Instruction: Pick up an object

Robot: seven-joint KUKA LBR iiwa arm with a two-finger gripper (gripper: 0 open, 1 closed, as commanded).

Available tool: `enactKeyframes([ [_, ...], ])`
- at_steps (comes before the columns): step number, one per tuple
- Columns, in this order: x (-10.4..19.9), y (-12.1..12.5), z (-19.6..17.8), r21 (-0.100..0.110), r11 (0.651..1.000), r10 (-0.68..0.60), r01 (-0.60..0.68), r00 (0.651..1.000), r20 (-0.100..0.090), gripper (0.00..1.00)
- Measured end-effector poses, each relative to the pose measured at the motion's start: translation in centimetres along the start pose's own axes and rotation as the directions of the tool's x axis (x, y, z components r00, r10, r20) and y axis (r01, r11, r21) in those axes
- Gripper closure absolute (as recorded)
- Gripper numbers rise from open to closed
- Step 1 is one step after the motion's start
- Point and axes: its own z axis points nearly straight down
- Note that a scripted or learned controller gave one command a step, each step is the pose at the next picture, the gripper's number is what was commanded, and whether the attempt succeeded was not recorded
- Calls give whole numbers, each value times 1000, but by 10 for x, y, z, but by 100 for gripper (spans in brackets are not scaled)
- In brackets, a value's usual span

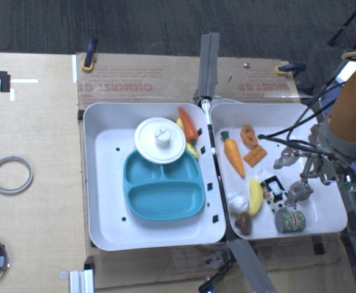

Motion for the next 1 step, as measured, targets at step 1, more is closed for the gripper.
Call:
enactKeyframes([
  [1,-87,18,111,0,987,-163,163,987,3,0],
])
